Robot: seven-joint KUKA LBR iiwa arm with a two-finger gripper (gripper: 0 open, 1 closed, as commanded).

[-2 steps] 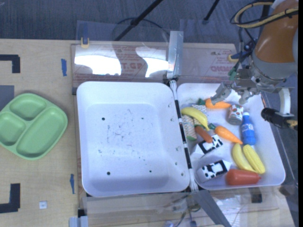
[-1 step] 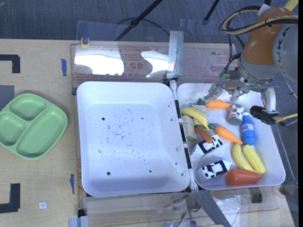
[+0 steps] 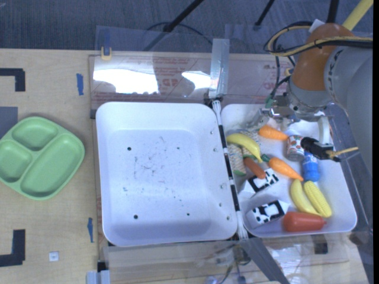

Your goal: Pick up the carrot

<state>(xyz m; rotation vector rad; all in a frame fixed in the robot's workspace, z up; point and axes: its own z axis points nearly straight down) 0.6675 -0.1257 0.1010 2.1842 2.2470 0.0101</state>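
Note:
Several orange carrots lie in the right bin (image 3: 346, 218). One carrot (image 3: 272, 133) rests near the bin's back, a second carrot (image 3: 285, 168) lies in the middle, and a darker third one (image 3: 254, 167) sits by the left wall. My gripper (image 3: 277, 112) hangs at the bin's back edge, just above and behind the back carrot. Nothing shows as held in it. The grey arm with its orange band (image 3: 317, 58) hides the bin's back right corner.
The right bin also holds a yellow banana (image 3: 244, 144), two more bananas (image 3: 311, 197), a red vegetable (image 3: 303, 220), two black-and-white blocks (image 3: 269, 210), a blue bottle (image 3: 310, 170) and a small can (image 3: 294, 148). The left bin (image 3: 160, 170) adjoins it. A green divided plate (image 3: 38, 157) lies far left.

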